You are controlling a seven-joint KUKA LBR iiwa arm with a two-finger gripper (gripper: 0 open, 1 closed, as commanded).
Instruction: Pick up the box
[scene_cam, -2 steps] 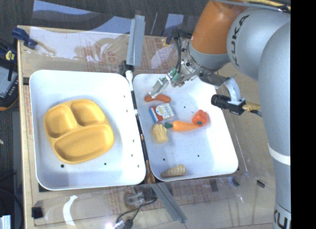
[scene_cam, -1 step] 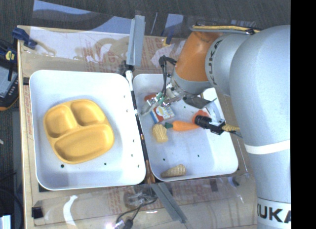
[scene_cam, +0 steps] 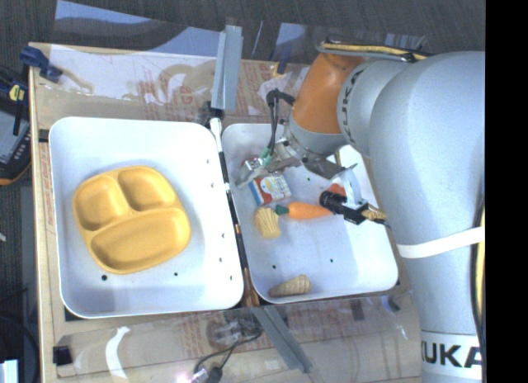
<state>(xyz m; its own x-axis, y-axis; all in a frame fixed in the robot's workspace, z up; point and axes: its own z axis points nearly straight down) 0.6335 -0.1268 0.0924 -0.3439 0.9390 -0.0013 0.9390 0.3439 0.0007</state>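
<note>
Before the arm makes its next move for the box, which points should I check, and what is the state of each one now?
1. The box lies in the right bin, in plain sight: ok.
2. The gripper is close to the box, at its far end: ok.
3. Grip on the box: cannot tell.
4. Free space around the box: not ok. The carrot and the corn piece lie right beside it.
5. The yellow plate sits in the left bin, away from the work: ok.
</note>
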